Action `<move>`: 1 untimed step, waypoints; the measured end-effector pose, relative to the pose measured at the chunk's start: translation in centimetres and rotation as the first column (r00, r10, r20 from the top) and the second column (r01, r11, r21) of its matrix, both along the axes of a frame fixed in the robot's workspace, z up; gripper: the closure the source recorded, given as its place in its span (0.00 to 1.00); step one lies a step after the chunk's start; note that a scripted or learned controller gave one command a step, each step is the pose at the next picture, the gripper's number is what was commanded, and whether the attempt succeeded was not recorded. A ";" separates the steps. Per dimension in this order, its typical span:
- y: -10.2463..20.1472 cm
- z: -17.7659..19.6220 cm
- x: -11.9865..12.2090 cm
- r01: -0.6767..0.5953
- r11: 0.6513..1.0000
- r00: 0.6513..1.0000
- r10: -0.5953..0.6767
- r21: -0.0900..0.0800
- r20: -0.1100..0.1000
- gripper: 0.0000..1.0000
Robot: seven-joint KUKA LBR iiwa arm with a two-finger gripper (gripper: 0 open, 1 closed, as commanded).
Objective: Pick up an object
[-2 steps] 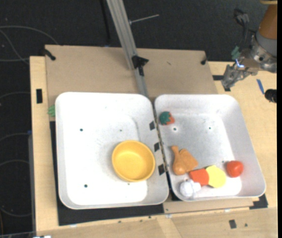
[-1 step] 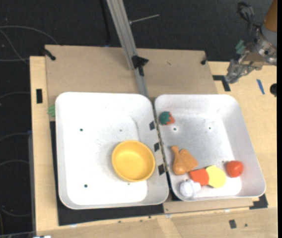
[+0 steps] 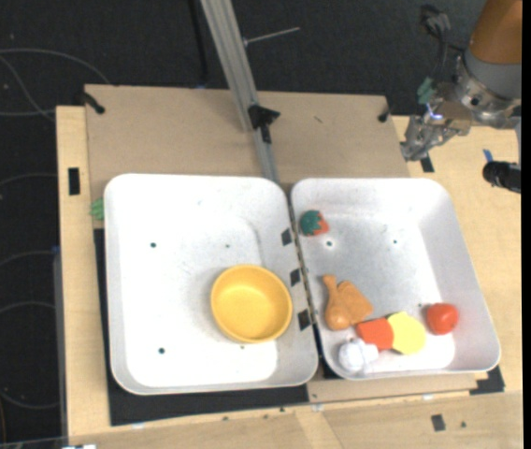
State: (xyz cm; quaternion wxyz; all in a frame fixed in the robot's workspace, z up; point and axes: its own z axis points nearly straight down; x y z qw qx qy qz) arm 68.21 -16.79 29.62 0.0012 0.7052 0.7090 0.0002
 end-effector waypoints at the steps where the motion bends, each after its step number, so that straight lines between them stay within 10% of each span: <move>1: 4.4 -0.1 -1.1 0.000 1.000 1.000 0.000 0.001 -0.001 1.00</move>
